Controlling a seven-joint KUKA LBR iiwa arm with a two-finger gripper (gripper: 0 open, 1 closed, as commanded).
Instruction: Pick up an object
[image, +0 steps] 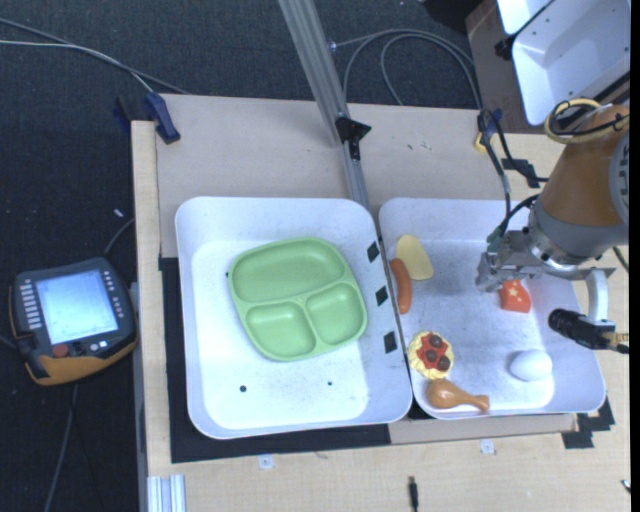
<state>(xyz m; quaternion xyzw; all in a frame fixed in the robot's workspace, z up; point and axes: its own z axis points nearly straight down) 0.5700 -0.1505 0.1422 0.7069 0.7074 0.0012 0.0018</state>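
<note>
My gripper (499, 272) hangs over the right bin (455, 225), toward its right side. Directly beneath and slightly right of it lies a small red-orange toy (515, 296), touching or almost touching the gripper's tip. Other toys lie in the same bin: a yellow chip-shaped piece (414, 257), a red sausage (402, 285), a small round pizza (432, 354), a tan drumstick (456, 397) and a white egg (529, 365).
In the left bin (200, 330) lies a green divided plate (297, 298). A metal pole (320, 70) slants down to the seam between the bins. A teach pendant (70, 315) rests off the bench at left.
</note>
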